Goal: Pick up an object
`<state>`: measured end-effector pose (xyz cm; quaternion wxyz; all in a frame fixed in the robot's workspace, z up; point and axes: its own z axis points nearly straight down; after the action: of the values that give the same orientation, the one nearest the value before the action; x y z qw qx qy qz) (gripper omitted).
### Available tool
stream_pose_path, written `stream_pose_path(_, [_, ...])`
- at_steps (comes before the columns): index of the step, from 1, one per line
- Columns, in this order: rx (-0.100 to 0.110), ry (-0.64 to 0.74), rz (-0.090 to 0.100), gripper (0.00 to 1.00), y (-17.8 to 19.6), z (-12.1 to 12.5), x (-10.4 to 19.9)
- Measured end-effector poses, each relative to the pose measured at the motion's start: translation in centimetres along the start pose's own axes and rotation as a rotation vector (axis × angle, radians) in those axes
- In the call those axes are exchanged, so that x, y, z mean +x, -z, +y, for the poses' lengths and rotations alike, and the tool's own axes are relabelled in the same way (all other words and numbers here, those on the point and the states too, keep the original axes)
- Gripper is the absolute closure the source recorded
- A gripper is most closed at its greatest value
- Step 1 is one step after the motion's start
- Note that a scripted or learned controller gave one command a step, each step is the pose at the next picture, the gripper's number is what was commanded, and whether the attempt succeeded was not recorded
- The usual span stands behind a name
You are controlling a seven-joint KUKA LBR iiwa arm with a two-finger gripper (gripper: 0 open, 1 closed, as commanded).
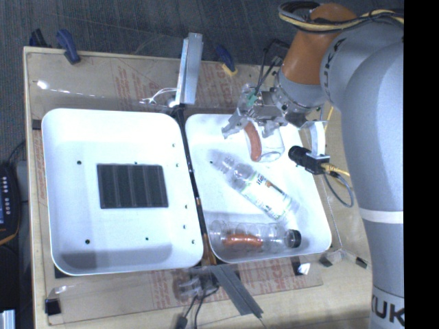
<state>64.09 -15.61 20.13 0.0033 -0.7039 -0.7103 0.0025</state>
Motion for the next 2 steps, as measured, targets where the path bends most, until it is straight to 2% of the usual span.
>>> stream_pose_path(1, [0.001,-0.256,0.001,0.0,-7.8,-2.9,-0.3])
stream_pose_path(2, [-0.004,-0.419,0.001,0.0,3.8,1.5,-1.1])
